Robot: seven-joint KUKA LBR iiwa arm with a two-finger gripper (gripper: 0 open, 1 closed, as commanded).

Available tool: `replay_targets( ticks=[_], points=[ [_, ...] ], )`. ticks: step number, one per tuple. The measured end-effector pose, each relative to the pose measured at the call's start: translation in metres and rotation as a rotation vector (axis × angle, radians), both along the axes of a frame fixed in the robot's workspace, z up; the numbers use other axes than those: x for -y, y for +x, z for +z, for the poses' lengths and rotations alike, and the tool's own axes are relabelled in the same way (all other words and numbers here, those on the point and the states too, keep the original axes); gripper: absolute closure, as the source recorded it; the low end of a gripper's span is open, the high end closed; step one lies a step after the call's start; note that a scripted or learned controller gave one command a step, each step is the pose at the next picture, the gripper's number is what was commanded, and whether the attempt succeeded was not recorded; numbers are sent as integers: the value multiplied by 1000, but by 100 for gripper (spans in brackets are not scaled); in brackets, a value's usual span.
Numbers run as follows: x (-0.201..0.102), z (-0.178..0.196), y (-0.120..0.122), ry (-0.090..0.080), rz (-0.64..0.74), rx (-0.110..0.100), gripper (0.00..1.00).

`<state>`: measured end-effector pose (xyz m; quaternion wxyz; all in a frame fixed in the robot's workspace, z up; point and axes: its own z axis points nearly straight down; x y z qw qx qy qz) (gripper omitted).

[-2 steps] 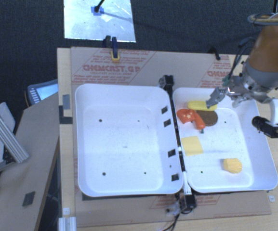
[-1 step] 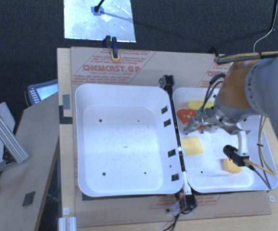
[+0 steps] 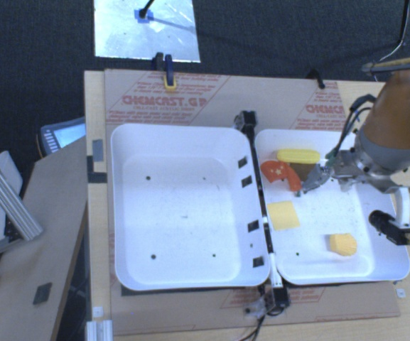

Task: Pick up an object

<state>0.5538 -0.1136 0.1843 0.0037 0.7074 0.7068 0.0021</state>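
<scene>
Several objects lie in the right bin (image 3: 382,272). A red-orange curved piece (image 3: 277,171) sits near the bin's upper left, and a yellow oblong piece (image 3: 298,155) lies just behind it. A flat pale-yellow square (image 3: 284,215) lies lower down by the divider. A small yellow chunk (image 3: 343,244) rests toward the front. My gripper (image 3: 308,182) is low in this bin, its dark tip right beside the red-orange piece's right edge. Whether it touches that piece is unclear.
The left bin (image 3: 119,190) stands beside the right one, with a row of black clips (image 3: 251,183) along the shared edge. The grey arm with its orange band (image 3: 396,112) enters from the right. A black cylinder (image 3: 388,226) juts over the right bin's right side.
</scene>
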Motion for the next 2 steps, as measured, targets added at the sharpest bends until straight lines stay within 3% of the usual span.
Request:
replay_targets(
  ticks=[1, 2],
  points=[
    [-24, -85, 67, 2, 4, 6, 0],
    [-24, -80, 65, 1, 6, -2, 100]
  ],
)
